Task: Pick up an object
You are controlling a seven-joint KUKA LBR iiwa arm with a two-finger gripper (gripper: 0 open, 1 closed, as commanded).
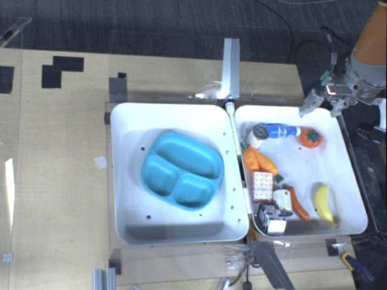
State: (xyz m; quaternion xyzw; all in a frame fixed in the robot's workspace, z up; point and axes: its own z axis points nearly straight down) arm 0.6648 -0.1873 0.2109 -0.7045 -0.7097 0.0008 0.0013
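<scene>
The tool (321, 101) hangs at the upper right of the frame, over the far right corner of the right bin (354, 180), below the arm's orange band (372, 38). Its two pale fingers (309, 103) stand apart with nothing between them. Just below and left of it, inside the bin, a small red tomato (311, 138) lies beside a blue and white bottle (275, 132) resting on its side. Further down the bin's left side sits an orange carrot (257, 160), then a pink and white box (262, 185) and a reddish sausage (296, 203). A yellow banana (325, 203) lies toward the lower right corner, well apart from the tool. A small dark and white object (271, 216) sits at the bin's lower left. In the left bin (130, 162), a blue divided tray (181, 169) lies tilted. Both bins rest on the tan worktop (54, 174).
</scene>
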